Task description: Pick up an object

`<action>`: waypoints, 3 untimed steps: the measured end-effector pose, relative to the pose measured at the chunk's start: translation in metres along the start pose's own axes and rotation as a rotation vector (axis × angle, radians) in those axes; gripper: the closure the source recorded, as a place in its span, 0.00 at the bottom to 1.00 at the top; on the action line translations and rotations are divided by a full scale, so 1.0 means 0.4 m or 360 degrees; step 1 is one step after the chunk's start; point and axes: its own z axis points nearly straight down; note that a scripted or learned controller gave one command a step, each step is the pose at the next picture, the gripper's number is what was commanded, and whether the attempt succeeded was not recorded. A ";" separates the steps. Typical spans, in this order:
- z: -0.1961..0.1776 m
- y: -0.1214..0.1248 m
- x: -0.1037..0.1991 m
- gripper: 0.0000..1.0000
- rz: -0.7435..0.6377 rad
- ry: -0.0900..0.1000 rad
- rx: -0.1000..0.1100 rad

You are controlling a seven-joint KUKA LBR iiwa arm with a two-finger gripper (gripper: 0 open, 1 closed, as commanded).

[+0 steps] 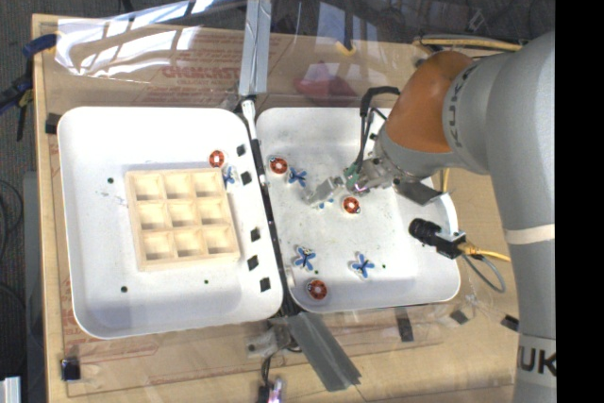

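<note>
From above, the claw is low inside the right bin, between two red rings and beside a blue jack. I cannot tell its state. The left bin holds a wooden grid tray.

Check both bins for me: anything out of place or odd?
One red ring lies in the left bin, beside the corner of the wooden grid tray, apart from the other rings and blue jacks scattered in the right bin. Nothing looks spilled or damaged. The gripper hangs low over the right bin.
</note>
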 end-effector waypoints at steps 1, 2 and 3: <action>0.002 -0.028 0.007 0.00 -0.0044 0.0002 0.0002; -0.024 -0.026 0.007 1.00 -0.0050 0.0001 0.0002; -0.024 -0.026 0.007 0.00 -0.0051 0.0000 0.0003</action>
